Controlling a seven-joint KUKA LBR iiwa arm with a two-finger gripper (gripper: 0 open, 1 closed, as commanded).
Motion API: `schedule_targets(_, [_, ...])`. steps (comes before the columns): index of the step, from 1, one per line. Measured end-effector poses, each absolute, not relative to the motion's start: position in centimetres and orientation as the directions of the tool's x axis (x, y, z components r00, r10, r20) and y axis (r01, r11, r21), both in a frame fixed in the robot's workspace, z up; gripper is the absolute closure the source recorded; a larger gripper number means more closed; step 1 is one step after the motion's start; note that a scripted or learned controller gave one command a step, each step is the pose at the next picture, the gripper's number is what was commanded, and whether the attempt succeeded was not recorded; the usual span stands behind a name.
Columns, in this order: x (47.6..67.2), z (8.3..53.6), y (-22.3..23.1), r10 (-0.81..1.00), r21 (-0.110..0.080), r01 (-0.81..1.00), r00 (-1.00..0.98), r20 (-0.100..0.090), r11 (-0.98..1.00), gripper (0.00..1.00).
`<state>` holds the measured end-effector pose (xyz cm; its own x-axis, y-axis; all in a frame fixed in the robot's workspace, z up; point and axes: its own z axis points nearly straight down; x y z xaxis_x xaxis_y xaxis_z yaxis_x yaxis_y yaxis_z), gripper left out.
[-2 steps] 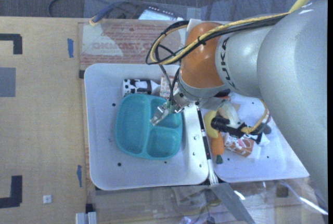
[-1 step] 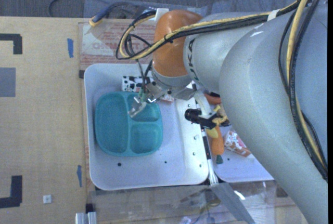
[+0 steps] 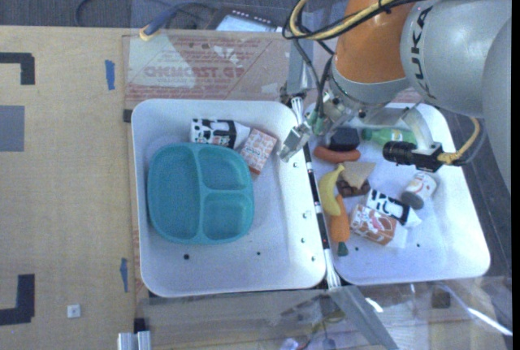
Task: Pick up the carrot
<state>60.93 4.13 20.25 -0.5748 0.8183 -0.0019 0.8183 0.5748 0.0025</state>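
The arm (image 3: pixel 422 32) reaches in from the upper right; whether its gripper (image 3: pixel 296 137) is spread is unclear. The carrot (image 3: pixel 337 225) lies near-vertical, leaf end at the bottom.

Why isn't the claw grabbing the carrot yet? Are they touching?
Apart. The camera view shows the gripper up by the bins' shared rim, while the carrot lies lower in the right bin, with the banana between them.

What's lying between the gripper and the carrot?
In the camera view, the hot dog and the banana lie between the gripper and the carrot.
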Motion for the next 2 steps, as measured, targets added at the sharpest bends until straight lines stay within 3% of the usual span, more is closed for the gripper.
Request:
schedule_targets(1, [63.0,16.4,10.6,0.508,0.005,0.508,-0.862,-0.004,0.862,0.00])
schedule_targets(2, [58.6,15.1,19.2,0.100,0.003,0.100,-0.995,-0.003,0.995,0.00])
